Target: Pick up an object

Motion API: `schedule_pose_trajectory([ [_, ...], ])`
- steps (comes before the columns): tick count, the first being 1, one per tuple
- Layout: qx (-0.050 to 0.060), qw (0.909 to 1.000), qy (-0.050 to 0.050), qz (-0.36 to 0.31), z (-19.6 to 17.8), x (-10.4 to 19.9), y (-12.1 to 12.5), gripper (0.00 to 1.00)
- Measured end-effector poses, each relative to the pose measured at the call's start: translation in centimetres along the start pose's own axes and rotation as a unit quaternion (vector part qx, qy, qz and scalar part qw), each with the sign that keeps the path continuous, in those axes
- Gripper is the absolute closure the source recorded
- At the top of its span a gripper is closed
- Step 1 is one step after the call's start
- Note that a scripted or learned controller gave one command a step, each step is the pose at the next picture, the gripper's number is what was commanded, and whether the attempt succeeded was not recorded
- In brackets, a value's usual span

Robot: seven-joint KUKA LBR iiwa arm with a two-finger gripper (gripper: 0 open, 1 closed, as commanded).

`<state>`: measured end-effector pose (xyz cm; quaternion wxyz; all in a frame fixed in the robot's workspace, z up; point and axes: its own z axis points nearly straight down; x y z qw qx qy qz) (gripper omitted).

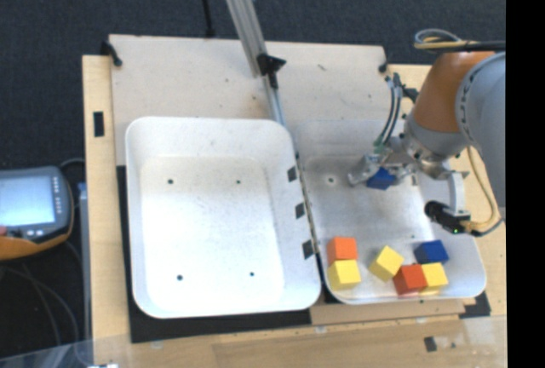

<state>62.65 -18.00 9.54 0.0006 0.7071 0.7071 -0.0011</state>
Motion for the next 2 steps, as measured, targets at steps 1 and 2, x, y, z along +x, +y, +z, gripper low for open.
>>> schedule_pose_trajectory([
  [1, -0.003, 1.0, 0.0, 0.001, -1.3, -0.2, 0.2, 1.0],
  [2, -0.004, 1.0, 0.002, -0.005, -5.5, 8.4, 4.2, 1.0],
])
